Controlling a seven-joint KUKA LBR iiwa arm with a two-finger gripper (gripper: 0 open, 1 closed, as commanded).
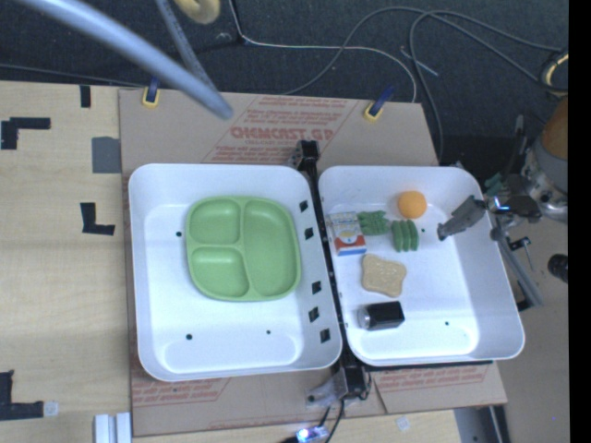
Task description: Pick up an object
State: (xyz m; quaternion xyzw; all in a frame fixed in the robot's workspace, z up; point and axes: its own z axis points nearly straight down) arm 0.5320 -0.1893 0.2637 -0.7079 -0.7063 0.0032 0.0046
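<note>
The right bin point(480, 340) holds several small objects. An orange ball point(412, 203) lies near its back. To the ball's left are a green ridged piece point(373, 221) and a small red and white carton point(347, 232), with another green piece point(404, 235) just below the ball. A tan slice of bread point(382, 274) sits in the middle, and a black block point(382, 316) lies toward the front. My gripper point(469, 214) hangs over the bin's right side, to the right of the ball and apart from every object. Nothing shows in its grasp.
The left bin point(157, 340) carries a green divided plate point(244, 247). A black hinge strip point(320, 257) runs between the two bins. Cables trail across the dark surface behind the bench. The right bin's front right area is bare white floor.
</note>
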